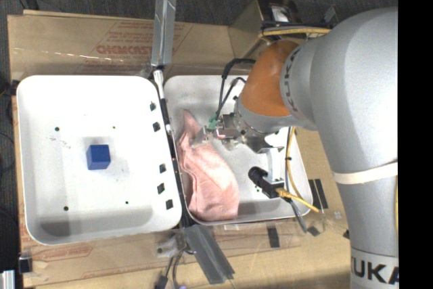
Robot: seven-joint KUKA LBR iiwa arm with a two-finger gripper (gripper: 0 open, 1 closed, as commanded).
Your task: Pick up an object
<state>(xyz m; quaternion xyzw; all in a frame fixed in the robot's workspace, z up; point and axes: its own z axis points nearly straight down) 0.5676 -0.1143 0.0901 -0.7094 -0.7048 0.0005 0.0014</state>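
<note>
Right bin [203, 88]: pink cloth [208, 176] bunched along its left wall, jaws [218, 130] low at the cloth's upper end (open or closed, cannot tell). Left bin [40, 95]: blue cube [99, 156] near centre, well off every wall.

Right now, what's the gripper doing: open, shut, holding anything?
Gripper: cannot be told. It is down in the right bin, at the upper end of the pink cloth; a grasp is not visible.
</note>
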